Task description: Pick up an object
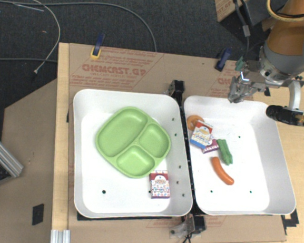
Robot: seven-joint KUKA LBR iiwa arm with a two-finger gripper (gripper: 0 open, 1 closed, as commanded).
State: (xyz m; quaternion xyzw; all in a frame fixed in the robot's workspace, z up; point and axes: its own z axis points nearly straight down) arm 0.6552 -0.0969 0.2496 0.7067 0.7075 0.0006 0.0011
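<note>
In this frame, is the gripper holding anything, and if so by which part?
Nothing is held. The gripper hangs over the far rim of the right bin, with no object between its fingers; the hot dog and small boxes lie in the bins.

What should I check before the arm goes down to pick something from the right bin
1. Tool above the right white bin's far rim, away from the objects: ok.
2. Nothing between its fingers: cannot tell.
3. Orange sausage-shaped toy lies apart with bare floor beside it: ok.
4. Green block-shaped toy touching the small printed card box: not ok, crowded.
5. Green divided plastic plate and second small printed box in the left white bin, out of the way: ok.
</note>
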